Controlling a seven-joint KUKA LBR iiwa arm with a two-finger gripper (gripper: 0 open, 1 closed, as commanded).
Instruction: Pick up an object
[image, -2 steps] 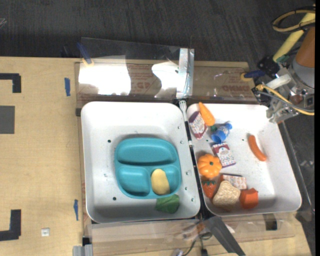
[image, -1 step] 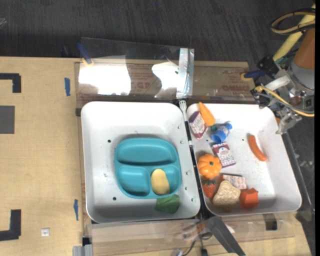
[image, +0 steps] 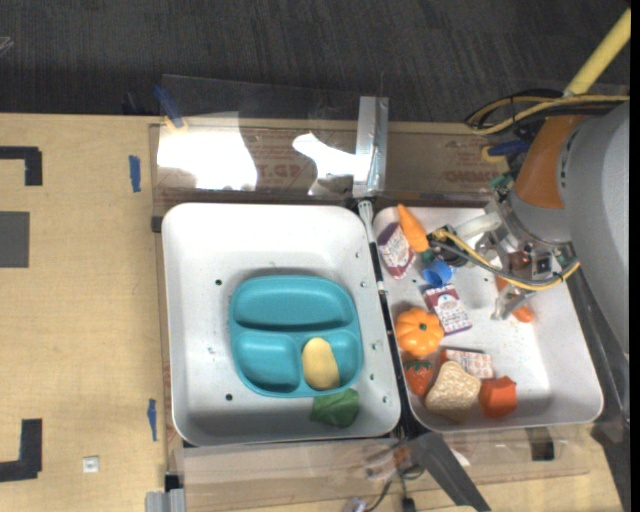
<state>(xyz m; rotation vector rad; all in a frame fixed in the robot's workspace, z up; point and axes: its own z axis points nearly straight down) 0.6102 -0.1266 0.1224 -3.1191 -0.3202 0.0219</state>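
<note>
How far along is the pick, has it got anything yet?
Nothing looks picked yet. The gripper hangs low over the right bin, close to a small orange piece, but no object can be seen between its fingers. The pumpkin, carrot and red block lie in that bin. Grasp and lift remain.

— What lies in the right white bin?
— A small orange toy pumpkin by the left wall; a purple-and-white carton just above it; an orange carrot near the top; a tan bread slice and a red block along the lower edge.
</note>
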